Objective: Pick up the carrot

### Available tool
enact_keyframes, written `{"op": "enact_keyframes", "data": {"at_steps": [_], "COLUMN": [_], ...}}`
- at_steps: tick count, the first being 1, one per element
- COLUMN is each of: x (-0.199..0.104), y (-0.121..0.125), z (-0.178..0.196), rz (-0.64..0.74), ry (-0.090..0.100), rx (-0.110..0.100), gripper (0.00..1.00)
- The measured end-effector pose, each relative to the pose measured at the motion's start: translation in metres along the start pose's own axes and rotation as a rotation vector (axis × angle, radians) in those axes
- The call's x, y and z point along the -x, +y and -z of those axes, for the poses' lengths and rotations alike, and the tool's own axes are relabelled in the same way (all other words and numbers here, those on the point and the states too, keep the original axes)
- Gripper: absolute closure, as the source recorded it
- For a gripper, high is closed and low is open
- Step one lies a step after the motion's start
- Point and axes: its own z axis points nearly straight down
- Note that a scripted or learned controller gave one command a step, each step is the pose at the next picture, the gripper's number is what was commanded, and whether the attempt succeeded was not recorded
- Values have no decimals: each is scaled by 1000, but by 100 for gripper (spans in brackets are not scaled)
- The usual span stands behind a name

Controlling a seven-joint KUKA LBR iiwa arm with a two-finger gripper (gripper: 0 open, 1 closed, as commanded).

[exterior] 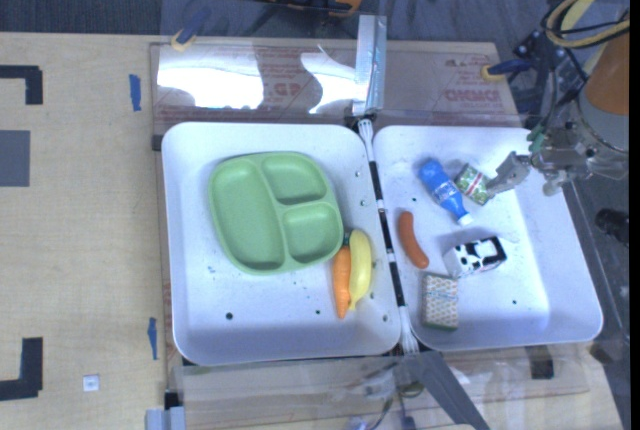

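Bench: pale wood, bearing your two white bins, left bin (190,218) and right bin (570,288). Gripper (528,174): above the right bin's far right side, jaws spread wide, nothing between them. Carrot (342,282): left bin, well to the jaws' left and nearer the camera, touching a banana (359,263) beside the green divided plate (275,211). Just left of the jaws: small can (472,185), blue bottle (443,188).
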Motion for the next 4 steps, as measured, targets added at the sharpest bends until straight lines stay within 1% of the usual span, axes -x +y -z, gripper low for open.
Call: {"op": "enact_keyframes", "data": {"at_steps": [1,2,3,4], "x": [-46,-46,-6,-60], "y": [-89,-88,-63,-78], "z": [-10,0,-8,-48], "rz": [151,150,232,326], "ry": [0,-1,-2,0], "rx": [0,3,3,0], "gripper": [0,100,100,100]}}
